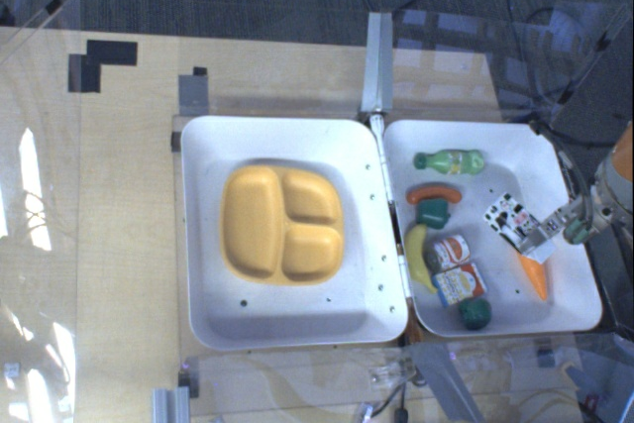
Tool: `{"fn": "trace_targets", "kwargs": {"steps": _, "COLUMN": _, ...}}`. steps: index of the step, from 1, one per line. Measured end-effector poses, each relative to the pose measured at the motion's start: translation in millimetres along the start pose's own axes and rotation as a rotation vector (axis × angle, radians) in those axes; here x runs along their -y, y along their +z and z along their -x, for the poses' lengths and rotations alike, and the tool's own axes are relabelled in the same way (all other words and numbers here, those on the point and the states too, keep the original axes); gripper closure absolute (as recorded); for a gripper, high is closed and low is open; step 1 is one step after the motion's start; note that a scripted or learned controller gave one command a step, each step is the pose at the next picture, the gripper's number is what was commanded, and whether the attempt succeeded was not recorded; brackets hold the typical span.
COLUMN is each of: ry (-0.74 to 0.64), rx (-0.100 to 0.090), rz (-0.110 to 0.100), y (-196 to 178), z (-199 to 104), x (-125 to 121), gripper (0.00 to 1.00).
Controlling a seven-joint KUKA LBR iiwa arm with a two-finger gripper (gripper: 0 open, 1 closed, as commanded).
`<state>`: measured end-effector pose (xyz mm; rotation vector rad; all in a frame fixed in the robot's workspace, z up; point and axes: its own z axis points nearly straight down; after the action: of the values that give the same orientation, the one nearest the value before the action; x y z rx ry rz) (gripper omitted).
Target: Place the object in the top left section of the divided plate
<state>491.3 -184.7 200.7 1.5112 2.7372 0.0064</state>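
A yellow divided plate (282,223) lies in the left bin (208,312), with one long section on its left and two smaller ones on its right; nothing lies in any section. My gripper (533,235) reaches in from the right over the right bin (565,312), low near that bin's right side. It carries a black-and-white patterned tag (505,213). An orange carrot (536,277) lies just below and in front of it. I see nothing clearly held.
The right bin also holds a green bottle (451,160), a red sausage (434,193), a dark green block (432,211), a banana (417,256), a red-and-white can (451,251), a small carton (459,283) and a green round item (475,313). A metal divider (377,64) stands between the bins.
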Motion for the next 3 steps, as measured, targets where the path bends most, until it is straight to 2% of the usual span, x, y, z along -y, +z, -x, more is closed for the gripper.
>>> {"fn": "trace_targets", "kwargs": {"steps": 1, "ry": -0.100, "rx": -0.006, "rz": -0.004, "y": -55.5, "z": -22.5, "x": -66.7, "gripper": 1.00}}
{"fn": "trace_targets", "kwargs": {"steps": 2, "ry": -0.608, "rx": -0.006, "rz": -0.001, "y": -31.5, "z": -28.2, "x": -143.5, "gripper": 1.00}}
{"fn": "trace_targets", "kwargs": {"steps": 3, "ry": -0.637, "rx": -0.006, "rz": 0.002, "y": -140.1, "z": -72.9, "x": -248.1, "gripper": 1.00}}
